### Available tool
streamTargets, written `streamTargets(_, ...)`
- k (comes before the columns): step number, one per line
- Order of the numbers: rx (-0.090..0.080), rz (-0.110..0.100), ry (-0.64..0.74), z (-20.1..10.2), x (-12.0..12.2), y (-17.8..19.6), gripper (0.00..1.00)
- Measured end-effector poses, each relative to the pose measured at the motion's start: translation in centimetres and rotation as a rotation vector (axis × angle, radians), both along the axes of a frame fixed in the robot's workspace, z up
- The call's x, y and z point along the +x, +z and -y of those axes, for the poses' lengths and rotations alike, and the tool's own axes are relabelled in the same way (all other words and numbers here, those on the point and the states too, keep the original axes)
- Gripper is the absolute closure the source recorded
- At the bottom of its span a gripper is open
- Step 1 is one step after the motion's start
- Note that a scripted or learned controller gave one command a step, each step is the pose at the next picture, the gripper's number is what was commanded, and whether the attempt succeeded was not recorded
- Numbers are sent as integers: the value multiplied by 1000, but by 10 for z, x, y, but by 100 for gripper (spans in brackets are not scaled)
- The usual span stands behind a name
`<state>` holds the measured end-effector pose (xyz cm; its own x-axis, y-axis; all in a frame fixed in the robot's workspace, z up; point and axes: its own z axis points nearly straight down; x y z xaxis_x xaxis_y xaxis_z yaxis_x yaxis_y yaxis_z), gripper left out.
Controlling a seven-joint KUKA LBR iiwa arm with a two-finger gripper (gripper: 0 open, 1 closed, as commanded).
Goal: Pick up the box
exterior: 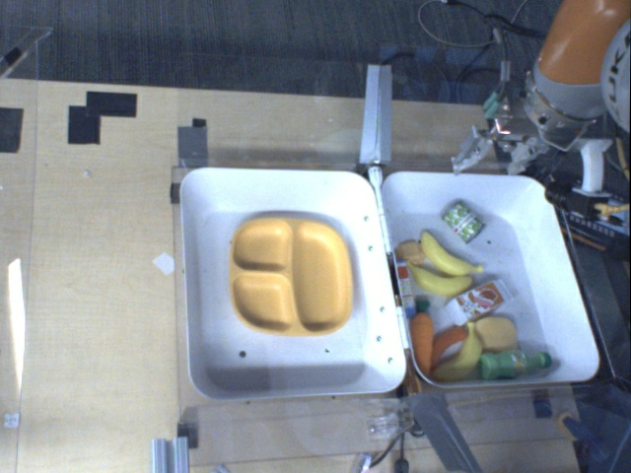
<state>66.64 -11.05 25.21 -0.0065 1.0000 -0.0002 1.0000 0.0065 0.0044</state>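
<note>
The arm is sitting at the upper right, its smooth orange band rounding above a grey metal wrist, and the gripper (pixel 490 144) is hanging over the far rim of the right bin (pixel 562 264), above and apart from everything inside. Its 2 thin metal fingers are standing spread, with nothing showing between them.

The box (pixel 477 301), a small flat carton printed in white and red, is lying tilted in the middle of the right bin, just below 2 curved yellow bananas (pixel 446 264) and touching the clutter at the near end. That clutter is crowding together: a tapered orange carrot (pixel 422 339), a rounded tan piece like a potato (pixel 498 333), another yellow curved fruit, and a green bottle (pixel 513 364) lying on its side along the near wall. A small packet (pixel 461 221) with a green and white pattern is resting alone toward the far end.

The left bin (pixel 207 294), glossy white plastic with rounded corners, is holding a yellow tray (pixel 292 274), a soft-cornered moulded dish split into 3 compartments. Both bins are sitting on a pale wooden bench (pixel 89 264).
</note>
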Motion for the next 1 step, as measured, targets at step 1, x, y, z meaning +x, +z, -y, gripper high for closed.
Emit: streamTargets(1, -1, -2, 198, 36, -3, -119, 0)
